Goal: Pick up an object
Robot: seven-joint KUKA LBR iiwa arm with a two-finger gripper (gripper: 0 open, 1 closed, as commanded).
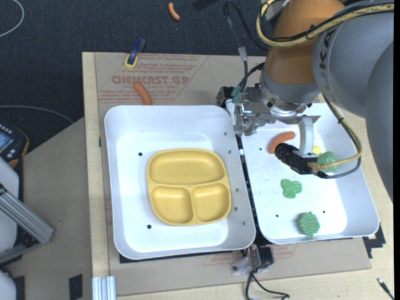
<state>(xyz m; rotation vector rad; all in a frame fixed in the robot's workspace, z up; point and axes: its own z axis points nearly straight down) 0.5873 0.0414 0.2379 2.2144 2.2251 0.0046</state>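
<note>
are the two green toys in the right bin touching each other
Apart. The camera view shows bare white bin floor between the upper green toy and the lower green toy.

Grey arm enters from the right, orange band above the wrist, wrist pointing straight down. Gripper (pixel 275 125) hangs directly beneath the wrist, cables looping to its right side.

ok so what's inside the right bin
The right bin holds two green toys and an orange sausage. The arm covers its far end, so anything there is hidden.
</note>
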